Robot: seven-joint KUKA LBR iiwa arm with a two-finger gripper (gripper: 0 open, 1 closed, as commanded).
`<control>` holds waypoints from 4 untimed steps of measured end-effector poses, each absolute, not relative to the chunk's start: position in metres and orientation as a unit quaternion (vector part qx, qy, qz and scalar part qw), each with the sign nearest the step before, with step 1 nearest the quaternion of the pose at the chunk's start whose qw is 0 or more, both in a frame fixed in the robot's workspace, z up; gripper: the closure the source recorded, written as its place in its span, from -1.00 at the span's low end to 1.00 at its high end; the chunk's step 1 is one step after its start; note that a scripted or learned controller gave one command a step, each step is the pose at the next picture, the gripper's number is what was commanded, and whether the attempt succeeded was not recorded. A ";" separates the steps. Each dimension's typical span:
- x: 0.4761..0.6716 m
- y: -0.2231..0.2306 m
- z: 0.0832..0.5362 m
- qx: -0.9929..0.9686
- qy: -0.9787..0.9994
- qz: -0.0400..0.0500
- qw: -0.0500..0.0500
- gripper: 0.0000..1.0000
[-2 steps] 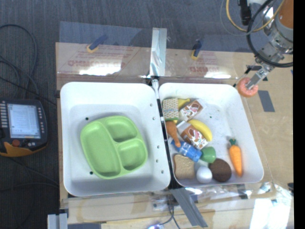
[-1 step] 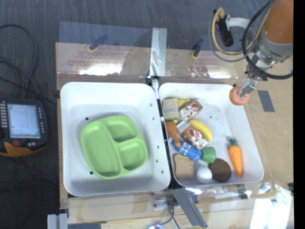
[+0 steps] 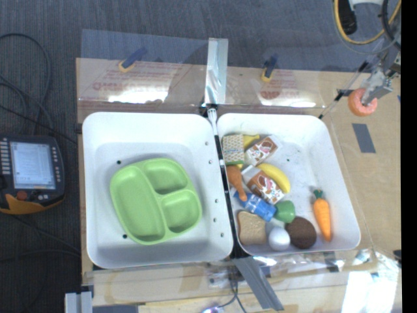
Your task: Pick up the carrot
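The carrot [image 3: 322,216] is orange with a green leafy top. It lies in the right bin [image 3: 339,175], close to that bin's right wall, with its leafy end pointing away from the front edge. It lies apart from the other food, with a brown round item [image 3: 301,232] just to its left. A second, slimmer orange piece [image 3: 236,181] lies by the divider between the bins, partly under other items.
The right bin also holds a banana [image 3: 274,175], two small printed boxes [image 3: 260,150], a blue bottle [image 3: 258,207], a green ball [image 3: 285,210], a bread slice [image 3: 251,227] and a white egg [image 3: 279,238]. A green divided plate [image 3: 156,201] sits in the left bin [image 3: 98,142].
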State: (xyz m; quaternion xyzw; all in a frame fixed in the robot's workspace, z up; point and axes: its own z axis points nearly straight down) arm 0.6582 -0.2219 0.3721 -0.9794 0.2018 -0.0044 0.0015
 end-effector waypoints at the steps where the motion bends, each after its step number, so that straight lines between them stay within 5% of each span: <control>1: 0.670 -0.219 0.314 -0.995 0.098 0.001 0.003 1.00; 2: 0.670 -0.218 0.279 -0.995 0.097 0.001 0.003 1.00; 4: 0.674 -0.207 0.298 -0.996 0.092 -0.004 0.009 1.00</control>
